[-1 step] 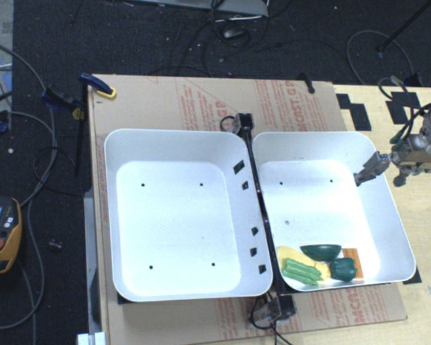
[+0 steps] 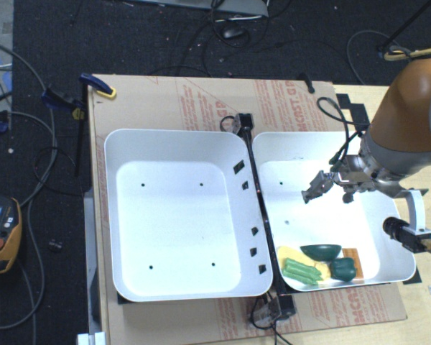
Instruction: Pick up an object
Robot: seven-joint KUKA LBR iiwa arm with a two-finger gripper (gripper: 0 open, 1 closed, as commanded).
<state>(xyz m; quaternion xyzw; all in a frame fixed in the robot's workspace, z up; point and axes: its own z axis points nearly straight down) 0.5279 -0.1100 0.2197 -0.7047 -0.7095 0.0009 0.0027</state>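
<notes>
My gripper (image 2: 316, 189) hangs over the middle of the right bin (image 2: 296, 139), above its bare floor. A cluster of objects lies at that bin's near edge, well below the gripper in the view. It holds a dark green bowl-shaped piece (image 2: 321, 251), a light green ridged piece (image 2: 302, 271), a teal green lump (image 2: 343, 269), a flat yellow piece (image 2: 290, 254) and a small orange-brown block (image 2: 353, 254). Nothing shows at the gripper's tip.
The left bin (image 2: 174, 214) sits beside the right one, with a black divider (image 2: 257, 207) between them. Both rest on a cardboard-covered bench (image 2: 201, 99). Cables and a clamp (image 2: 97, 86) lie at the far-left corner.
</notes>
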